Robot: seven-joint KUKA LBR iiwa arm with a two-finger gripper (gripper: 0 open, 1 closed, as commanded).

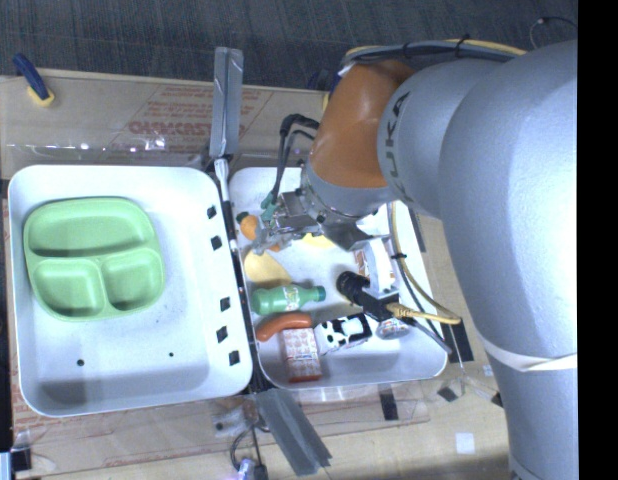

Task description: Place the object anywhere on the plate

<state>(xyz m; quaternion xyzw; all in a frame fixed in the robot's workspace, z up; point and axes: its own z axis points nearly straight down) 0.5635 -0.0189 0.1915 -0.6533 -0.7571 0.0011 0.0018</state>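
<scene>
Plate (89, 258), green with three compartments, sits in the left bin (119, 383) at centre-left of frame, and nothing lies on it. All loose things are in the right bin (394, 373), centre of frame. An orange item (248, 226) and a yellow item (264, 266) lie against its left wall, a bottle (287, 297) below them, a sausage (282, 323) just under the bottle, and a carton (300, 352) at the lower edge. Pincer (272, 220) hangs low over the upper-left corner of the right bin, just beside the orange item and above the yellow item. Released or clenched: cannot tell, since the metalwork blurs into the clutter, and nothing is seen held. Judgement: the step in hand is the pick, the object is most likely the orange or yellow item, and placing is not yet begun. To do it well: descend straight, clear of the left wall that crowds both items. Close on one item alone, not the pair. Lift high enough to pass the two adjoining bin walls before travelling left. Let go low over any compartment, well inside the plate's rim, so a rounded item does not roll off. Risks: wall contact deflecting the grasp, or closing on nothing.
</scene>
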